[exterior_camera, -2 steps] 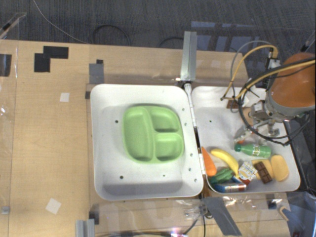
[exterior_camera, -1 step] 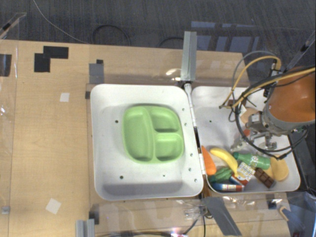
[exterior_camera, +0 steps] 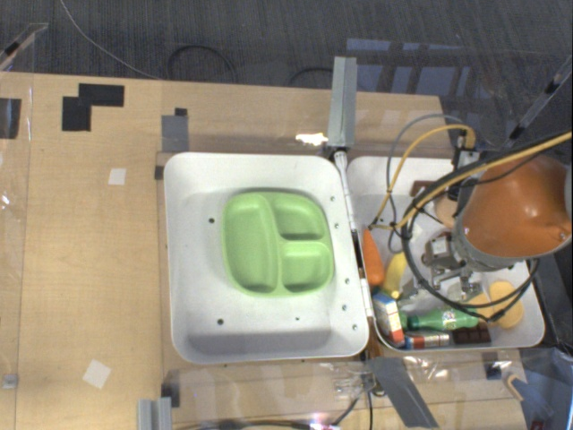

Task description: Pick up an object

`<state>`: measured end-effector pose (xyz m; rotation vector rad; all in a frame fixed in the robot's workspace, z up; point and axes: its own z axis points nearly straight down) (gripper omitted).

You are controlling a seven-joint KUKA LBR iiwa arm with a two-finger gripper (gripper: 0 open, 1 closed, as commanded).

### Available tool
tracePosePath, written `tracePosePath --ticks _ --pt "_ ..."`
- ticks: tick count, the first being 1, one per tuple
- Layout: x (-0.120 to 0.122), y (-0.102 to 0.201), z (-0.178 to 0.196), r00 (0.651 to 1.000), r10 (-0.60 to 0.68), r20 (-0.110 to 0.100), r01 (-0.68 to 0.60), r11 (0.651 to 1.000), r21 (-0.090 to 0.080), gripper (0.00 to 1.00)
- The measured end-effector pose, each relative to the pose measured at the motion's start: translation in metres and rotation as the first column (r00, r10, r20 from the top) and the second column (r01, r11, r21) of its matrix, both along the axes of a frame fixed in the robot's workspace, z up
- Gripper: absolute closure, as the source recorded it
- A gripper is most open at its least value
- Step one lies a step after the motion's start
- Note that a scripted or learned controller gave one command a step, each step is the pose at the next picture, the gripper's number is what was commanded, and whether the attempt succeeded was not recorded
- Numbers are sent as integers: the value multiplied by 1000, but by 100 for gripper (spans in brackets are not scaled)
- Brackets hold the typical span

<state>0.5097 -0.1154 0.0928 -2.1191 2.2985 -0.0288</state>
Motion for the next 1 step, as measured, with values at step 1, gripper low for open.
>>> tracePosePath --ticks 1 --pt "13 28 0 1000 19 -4 -19 1000 -3 0"
